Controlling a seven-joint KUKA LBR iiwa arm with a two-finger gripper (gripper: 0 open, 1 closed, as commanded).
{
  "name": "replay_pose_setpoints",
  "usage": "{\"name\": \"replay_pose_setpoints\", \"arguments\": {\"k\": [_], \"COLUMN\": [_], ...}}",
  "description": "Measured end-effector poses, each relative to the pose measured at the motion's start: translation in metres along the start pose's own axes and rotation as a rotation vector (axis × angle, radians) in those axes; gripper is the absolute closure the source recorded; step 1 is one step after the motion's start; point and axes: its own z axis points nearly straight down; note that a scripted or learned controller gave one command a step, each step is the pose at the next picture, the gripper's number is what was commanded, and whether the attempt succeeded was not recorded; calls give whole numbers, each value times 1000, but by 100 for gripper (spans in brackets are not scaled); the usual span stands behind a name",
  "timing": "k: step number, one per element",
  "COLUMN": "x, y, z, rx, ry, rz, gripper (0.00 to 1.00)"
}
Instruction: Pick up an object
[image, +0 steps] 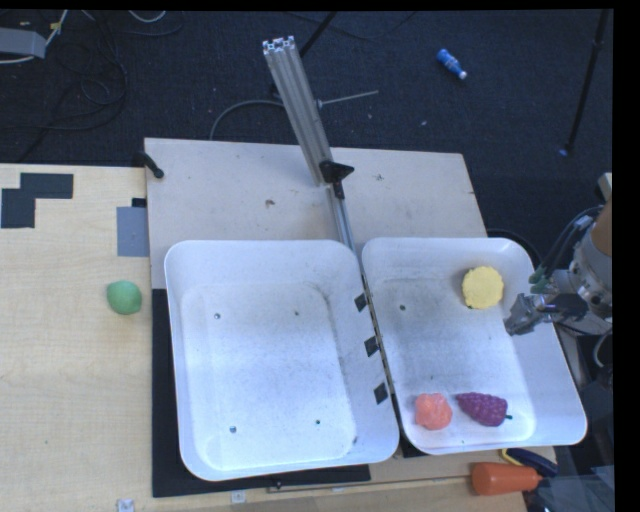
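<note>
Pincer (522, 318) sits at the right rim of the right bin (560, 390), low over the edge, arm coming in from the right side of the frame. Fingers are a small grey blur at this angle; cannot tell whether they are apart or together. Nothing visible between them.

Right bin contents:
- yellow round object (483, 287) in the far right corner, just beside the pincer, to its left and slightly further back. Apart from it, no contact visible.
- pink-orange lump (433, 411) near the front wall, left of centre.
- purple grape-like bunch (483, 408) just beside the pink-orange lump, on its right. Whether the two touch cannot be told.

The front pair is well apart from the yellow one and from the pincer.

Left bin (190, 262): speckled white floor, sharing its inner wall with the right bin. Three small black clips (371, 346) run along that shared wall.

Outside the bins:
- green ball (124, 297) on the light wooden counter (60, 400), left of the left bin, well apart from it.
- orange object (505, 477) lies at the front edge below the right bin, partly cut off; identity unclear.
- slanted aluminium rail (303, 110) runs from the far side down to the gap between the bins.
- small blue item (452, 64) on the dark floor behind, with loose cables (90, 60) at the far left.
</note>
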Motion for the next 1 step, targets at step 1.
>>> {"name": "replay_pose_setpoints", "arguments": {"k": [1], "x": [49], "y": [7], "z": [-6], "rx": [5], "ry": [2], "rz": [-4], "gripper": [100]}}
